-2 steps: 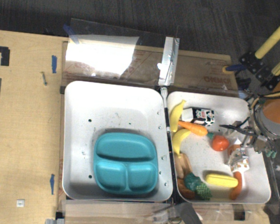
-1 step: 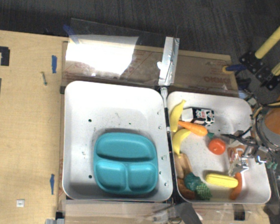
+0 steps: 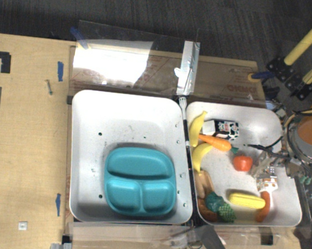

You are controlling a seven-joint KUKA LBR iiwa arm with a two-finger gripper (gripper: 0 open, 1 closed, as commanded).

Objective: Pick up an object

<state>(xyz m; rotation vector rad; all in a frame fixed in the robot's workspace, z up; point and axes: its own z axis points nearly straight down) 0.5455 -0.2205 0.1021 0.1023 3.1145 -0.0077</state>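
Two shallow white bins are sitting side by side on a tan bench, with dark flooring showing beyond the far edge. Inside the left bin [image 3: 86, 115] a teal divided tray [image 3: 139, 181] is lying flat toward the near side. The right bin [image 3: 259, 120] is holding the loose toy food: two bananas [image 3: 198, 141] are leaning along its left wall, an orange carrot [image 3: 215, 143] is lying across them, a small red tomato [image 3: 242, 163] is resting near the centre, and a yellow corn cob [image 3: 247, 201] is lying near the front wall beside a red piece [image 3: 265, 205]. A green item [image 3: 219, 207] is crowding the front left corner.

The arm is reaching in from the right, and the gripper [image 3: 270, 170] is hanging low over the right bin, just right of the tomato. Whether its jaws are open or closed cannot be told; cabling and glare are obscuring them. Nothing is visibly held.

Judging by appearance, these items are light, rigid, smooth plastic, likely to slip or roll if pinched off-centre. The corn cob is looking like the best candidate: it is lying clear on the side facing the centre, and a grasp across its short axis at mid-length should be holding most securely. The tomato, being round, is presenting a greater risk of squirting free.
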